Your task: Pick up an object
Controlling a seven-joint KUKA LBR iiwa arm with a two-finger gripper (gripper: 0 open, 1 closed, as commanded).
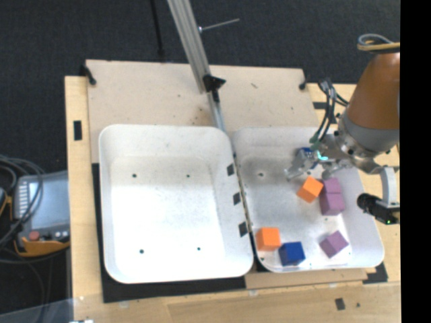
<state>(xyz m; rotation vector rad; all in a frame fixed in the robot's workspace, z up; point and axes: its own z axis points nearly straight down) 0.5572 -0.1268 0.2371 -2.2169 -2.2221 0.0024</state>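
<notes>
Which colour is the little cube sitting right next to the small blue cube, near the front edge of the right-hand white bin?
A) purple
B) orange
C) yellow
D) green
B: an orange cube sits just left of the small blue cube at the front of the right-hand white bin; the purple cube lies farther right.
</notes>
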